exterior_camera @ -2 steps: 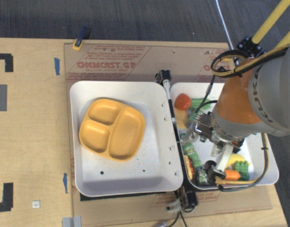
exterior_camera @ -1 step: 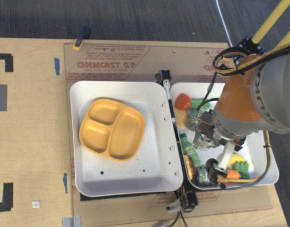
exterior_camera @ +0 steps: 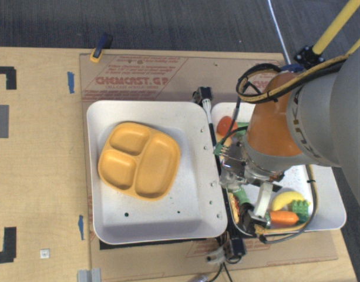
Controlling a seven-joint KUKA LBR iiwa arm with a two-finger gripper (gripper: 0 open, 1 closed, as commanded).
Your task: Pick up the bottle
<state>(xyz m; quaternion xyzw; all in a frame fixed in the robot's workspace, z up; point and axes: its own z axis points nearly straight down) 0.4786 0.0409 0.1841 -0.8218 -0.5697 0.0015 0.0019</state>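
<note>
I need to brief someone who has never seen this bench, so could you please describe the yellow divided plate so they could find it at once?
Start at the left white bin. The yellow divided plate lies in it, left of centre. Nothing else there is yellow or split into three compartments.

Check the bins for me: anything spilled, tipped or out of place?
Nothing looks spilled or damaged. The left bin holds a yellow divided plate, lying flat. The arm covers much of the right bin; toy food sits heaped at its near edge. I cannot pick out a bottle with the arm in the way.
</note>
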